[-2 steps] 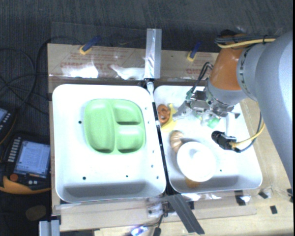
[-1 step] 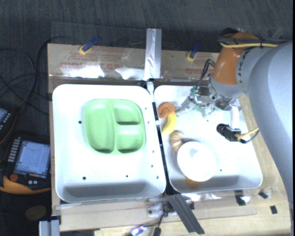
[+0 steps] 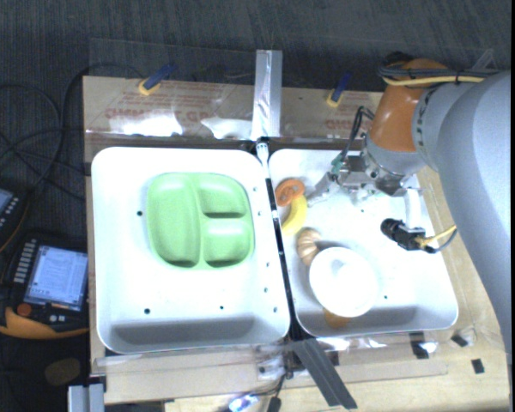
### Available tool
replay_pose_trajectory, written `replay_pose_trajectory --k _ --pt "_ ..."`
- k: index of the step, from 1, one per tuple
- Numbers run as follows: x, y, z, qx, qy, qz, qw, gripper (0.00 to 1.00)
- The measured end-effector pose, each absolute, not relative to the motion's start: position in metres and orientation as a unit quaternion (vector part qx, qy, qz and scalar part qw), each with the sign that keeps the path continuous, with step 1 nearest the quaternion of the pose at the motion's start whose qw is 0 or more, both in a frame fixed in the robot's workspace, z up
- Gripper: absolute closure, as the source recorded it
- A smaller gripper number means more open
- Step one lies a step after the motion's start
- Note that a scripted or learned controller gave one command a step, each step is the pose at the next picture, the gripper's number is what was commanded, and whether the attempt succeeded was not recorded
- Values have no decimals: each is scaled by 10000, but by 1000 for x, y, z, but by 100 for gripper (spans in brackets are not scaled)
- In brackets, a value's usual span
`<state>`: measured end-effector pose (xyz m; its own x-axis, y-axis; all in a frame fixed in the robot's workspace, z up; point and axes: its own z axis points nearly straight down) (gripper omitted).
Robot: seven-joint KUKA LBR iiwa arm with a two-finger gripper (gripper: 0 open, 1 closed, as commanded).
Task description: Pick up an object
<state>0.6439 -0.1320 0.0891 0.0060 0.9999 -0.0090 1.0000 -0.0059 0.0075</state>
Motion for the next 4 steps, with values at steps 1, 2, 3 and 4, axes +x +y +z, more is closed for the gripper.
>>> replay_pose_trajectory --k 1,2,3,4 --pt "646 -107 92 5447 8386 -12 106 0" --pt "631 -113 90 6103 7921 29 62 0" --pt "615 -110 91 4617 8870 13 77 0" --pt "628 -92 184 5209 8536 0 7 0"
